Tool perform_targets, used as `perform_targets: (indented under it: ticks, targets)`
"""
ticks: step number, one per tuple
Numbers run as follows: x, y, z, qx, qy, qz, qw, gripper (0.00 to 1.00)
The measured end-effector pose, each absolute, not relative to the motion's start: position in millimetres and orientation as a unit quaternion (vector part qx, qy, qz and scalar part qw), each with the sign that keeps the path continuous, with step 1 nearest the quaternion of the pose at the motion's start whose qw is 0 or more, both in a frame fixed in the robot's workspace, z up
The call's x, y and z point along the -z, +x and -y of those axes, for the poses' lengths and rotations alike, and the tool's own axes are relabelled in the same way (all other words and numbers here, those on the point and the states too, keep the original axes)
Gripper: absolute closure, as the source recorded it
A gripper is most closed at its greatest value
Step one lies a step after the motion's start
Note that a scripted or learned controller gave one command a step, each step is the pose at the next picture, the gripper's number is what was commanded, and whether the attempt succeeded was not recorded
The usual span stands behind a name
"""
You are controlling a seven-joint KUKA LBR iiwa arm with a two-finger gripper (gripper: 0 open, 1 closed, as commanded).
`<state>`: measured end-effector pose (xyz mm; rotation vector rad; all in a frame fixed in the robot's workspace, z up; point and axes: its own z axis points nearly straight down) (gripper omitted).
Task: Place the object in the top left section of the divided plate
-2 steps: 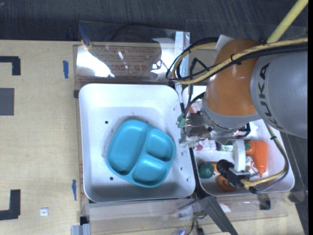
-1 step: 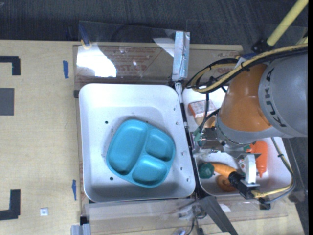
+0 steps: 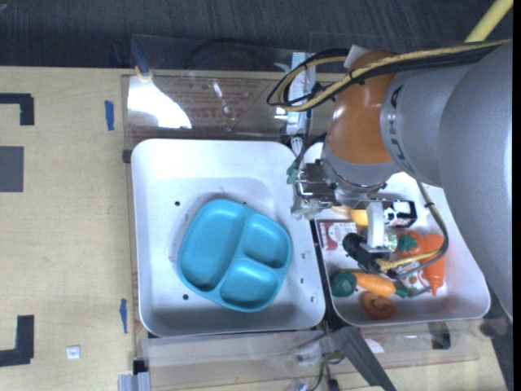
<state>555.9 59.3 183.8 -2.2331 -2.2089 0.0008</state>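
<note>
A light blue divided plate lies in the left white bin, with one long section on its left and two smaller ones on its right; all sections look bare. My gripper hangs under the orange-banded wrist, above the rim between the two bins and to the upper right of the plate. The wrist hides its tips. Several toy foods lie in the right bin: an orange carrot, a green piece, a brown round piece and a red-and-white packet.
More orange and red toys crowd the right bin's middle, partly under the arm. A clear plastic wall stands behind the left bin. The wooden bench spreads out to the left.
</note>
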Motion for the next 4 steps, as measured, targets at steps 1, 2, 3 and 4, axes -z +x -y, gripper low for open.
perform_targets:
  ticks: [1, 2, 3, 4]
  targets:
    - [-94, 498.1, -140, 0.0099, -0.767, 0.641, -0.008, 1.00]
    - [-93, 549.8, -194, 0.0049, -0.752, 0.659, -0.007, 1.00]
    - [-93, 550.0, -189, 0.0019, -0.754, 0.657, -0.009, 0.00]
    - [-173, 595.5, -196, 0.0005, -0.826, 0.564, -0.001, 0.00]
